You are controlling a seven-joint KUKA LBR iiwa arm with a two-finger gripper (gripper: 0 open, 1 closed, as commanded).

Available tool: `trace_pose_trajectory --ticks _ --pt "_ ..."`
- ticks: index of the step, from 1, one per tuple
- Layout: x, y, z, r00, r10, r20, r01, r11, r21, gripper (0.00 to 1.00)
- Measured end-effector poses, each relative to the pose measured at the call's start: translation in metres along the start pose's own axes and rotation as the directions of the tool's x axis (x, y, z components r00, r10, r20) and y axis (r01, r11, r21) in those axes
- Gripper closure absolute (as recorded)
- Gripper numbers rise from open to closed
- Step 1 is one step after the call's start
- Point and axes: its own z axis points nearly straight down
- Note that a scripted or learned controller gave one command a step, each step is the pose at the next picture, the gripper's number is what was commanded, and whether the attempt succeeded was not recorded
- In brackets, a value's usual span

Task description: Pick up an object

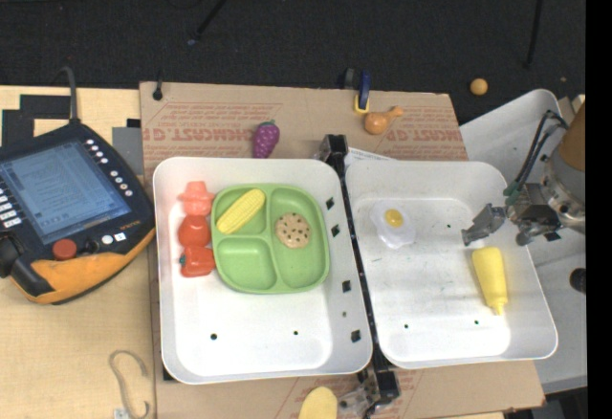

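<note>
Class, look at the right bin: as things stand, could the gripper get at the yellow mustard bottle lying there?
Probably yes. The gripper hangs just above the mustard bottle in the right bin, and nothing lies between them; the fried egg sits well off to the side.

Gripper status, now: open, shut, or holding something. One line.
Gripper: open, nothing between its fingers; it sits over the right bin, just above the yellow mustard bottle.
</note>
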Motion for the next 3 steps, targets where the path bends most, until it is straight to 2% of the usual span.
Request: trace_pose_trajectory --ticks 1,2,3 --pt "0.000 0.002 -0.007 1.000 -0.002 0.002 0.002 1.000 -0.011 0.00" --pt "0.001 0.006 0.037 1.000 -0.004 0.001 0.004 1.000 -0.008 0.00" --pt "0.004 0.015 0.097 1.000 -0.005 -0.002 0.005 1.000 -0.010 0.00"
